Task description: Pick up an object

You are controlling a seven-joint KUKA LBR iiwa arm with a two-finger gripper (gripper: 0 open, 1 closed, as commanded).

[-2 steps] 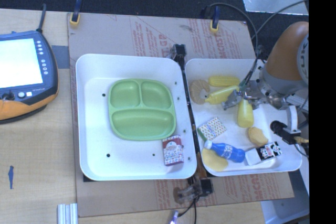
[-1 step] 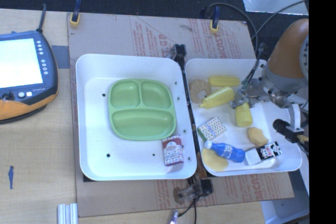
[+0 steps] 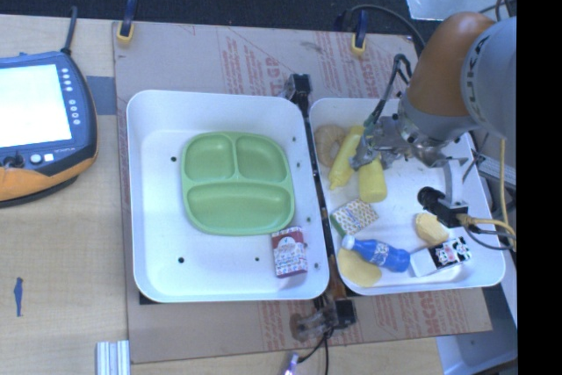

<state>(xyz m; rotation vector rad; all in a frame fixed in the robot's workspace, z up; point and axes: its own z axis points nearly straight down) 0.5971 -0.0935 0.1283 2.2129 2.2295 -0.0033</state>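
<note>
While the gripper [image 3: 376, 147] hovers beside the yellow banana [image 3: 343, 159], fingers' state unreadable, crowded neighbours at six o'clock might deflect a grasp.

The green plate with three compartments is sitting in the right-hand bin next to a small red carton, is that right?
Not quite: the camera view shows the green plate in the left bin, not the right one. The rest holds: it has three compartments, and the small red carton sits beside its lower right corner.
</note>
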